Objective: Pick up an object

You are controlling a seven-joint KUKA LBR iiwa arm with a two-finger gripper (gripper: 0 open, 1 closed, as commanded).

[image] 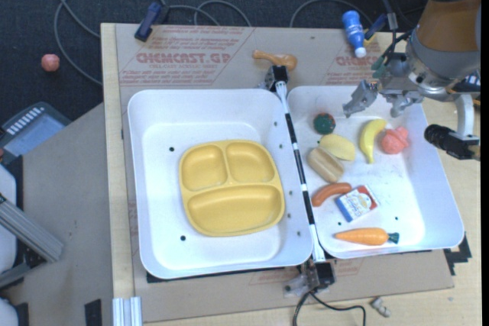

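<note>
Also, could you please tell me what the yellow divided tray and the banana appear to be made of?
The yellow divided tray looks like moulded plastic: uniform colour, rounded compartment ridges, a soft satin sheen. The banana is probably a plastic toy, judging by its smooth, evenly yellow, unmarked skin, though rubber or foam cannot be ruled out.

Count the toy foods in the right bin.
8: green ball, lemon, banana, pink fruit, bread roll, sausage, carton, carrot. The gripper may hide more.

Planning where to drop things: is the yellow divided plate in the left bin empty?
Empty. The yellow plate shows all three compartments bare.
</note>
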